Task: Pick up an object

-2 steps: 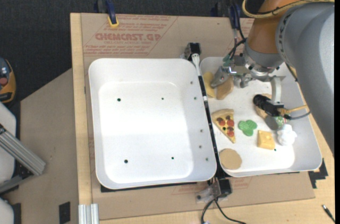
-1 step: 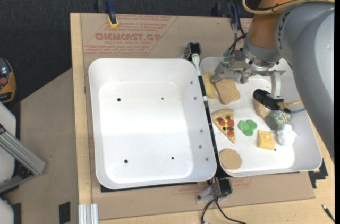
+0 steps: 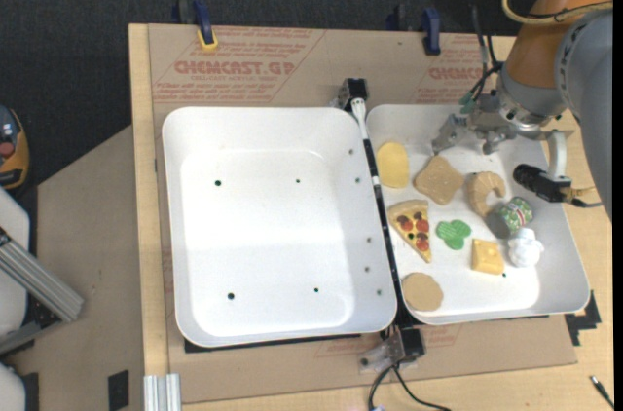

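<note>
The right bin holds several toy foods. A yellow piece lies at its far left, with a tan bread slice and a pale croissant-like roll to its right. Nearer the front lie a pizza slice, a green leafy piece, a cheese wedge, a green can, a white lump and a round brown cookie. My gripper hangs over the bin's far side, just beyond the bread slice and roll. It is open, fingers spread, with nothing between them.
The left bin lies beside the right one, and a black divider strip runs between them. Both sit on a cardboard sheet clamped at the back. The arm's orange band rises at the upper right. A black part juts out below the wrist.
</note>
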Available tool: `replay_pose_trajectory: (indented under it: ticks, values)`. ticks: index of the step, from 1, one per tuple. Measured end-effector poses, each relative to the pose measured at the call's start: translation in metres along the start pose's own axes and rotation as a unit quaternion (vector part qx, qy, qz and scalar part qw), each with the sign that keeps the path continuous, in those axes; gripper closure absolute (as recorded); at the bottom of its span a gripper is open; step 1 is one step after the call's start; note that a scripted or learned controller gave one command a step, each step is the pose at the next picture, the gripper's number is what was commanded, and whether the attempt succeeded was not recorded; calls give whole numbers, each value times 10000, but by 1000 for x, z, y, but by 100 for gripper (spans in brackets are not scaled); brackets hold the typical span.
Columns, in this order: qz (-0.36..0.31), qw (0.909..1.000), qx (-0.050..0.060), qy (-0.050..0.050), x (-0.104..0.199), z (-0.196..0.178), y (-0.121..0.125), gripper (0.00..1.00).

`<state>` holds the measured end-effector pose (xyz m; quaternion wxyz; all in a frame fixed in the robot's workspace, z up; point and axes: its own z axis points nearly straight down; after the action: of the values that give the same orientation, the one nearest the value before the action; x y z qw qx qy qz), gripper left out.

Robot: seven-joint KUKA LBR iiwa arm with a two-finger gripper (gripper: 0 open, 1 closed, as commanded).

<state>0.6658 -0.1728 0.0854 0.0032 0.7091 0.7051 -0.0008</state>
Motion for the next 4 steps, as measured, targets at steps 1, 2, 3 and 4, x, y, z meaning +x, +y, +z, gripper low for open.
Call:
replay_pose_trajectory:
  ticks: [1, 2, 3, 4]
  values:
    - [-52, 9999, -91, 13, 50, -216, -13, 0]
    - [-61, 10000, -54, 23, 100, -298, 2, 0]
    - [-39, 10000, -17, 12, 97, -302, 1, 100]
    - [-79, 9999, 52, 50, 196, -248, 0, 100]
